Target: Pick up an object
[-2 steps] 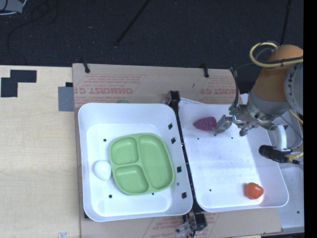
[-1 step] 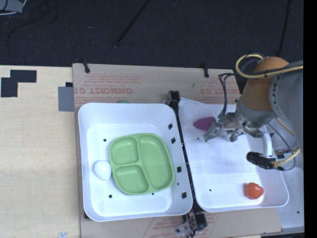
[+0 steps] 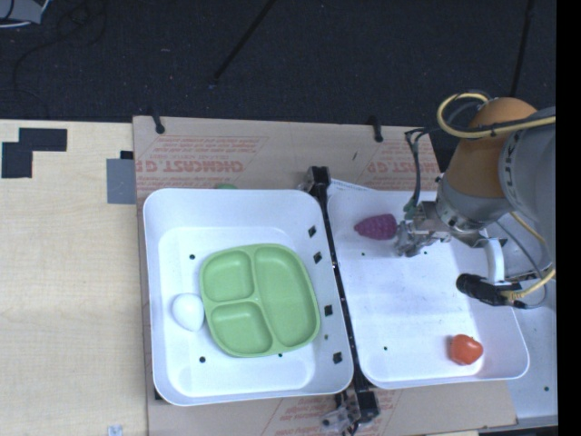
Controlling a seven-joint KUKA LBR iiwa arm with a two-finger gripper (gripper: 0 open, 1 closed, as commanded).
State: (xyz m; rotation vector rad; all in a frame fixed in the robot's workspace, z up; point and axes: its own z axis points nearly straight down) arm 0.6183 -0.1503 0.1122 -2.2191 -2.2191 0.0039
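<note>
**Camera view: end effector low beside the purple object in the right bin**

Camera view, right bin [image 3: 427,371]: end effector [image 3: 410,241] down near the floor at about 1 o'clock, just beside a purple object [image 3: 376,226] on its 9 o'clock side, probably lined up for a grasp. Nothing visibly between the fingers; opening too small to tell. Red object [image 3: 465,349] at 5 o'clock, well apart. Left bin [image 3: 163,243]: green divided tray [image 3: 259,298], white egg-like object [image 3: 188,312] touching its 9 o'clock edge. Pale wooden table [image 3: 64,316]; dark floor beyond.
</note>
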